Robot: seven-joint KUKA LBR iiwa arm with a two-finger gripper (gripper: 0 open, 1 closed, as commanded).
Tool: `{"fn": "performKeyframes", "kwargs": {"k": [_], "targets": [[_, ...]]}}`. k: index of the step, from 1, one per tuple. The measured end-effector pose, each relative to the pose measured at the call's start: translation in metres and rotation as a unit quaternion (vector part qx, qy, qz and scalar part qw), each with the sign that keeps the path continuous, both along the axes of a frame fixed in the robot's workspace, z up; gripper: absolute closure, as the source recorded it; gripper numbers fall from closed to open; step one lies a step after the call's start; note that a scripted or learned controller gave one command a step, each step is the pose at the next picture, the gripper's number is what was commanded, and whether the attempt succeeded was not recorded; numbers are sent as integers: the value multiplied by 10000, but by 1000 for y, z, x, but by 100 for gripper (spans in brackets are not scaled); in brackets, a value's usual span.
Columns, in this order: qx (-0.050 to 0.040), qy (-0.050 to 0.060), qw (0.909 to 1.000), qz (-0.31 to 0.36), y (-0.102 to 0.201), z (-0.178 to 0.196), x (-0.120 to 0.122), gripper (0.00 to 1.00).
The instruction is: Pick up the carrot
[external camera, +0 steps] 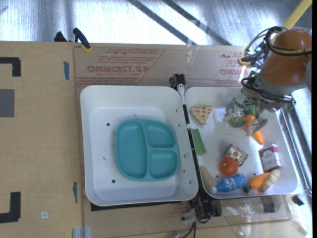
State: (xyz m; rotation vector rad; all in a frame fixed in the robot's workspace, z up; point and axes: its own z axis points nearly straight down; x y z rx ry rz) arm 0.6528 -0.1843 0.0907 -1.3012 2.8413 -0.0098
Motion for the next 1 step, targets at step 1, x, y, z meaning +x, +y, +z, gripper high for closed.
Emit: {"fn": "performKeyframes", "kwargs": {"k": [1], "targets": [[72,39,9995,310,-29,-2,-34,0]]}}
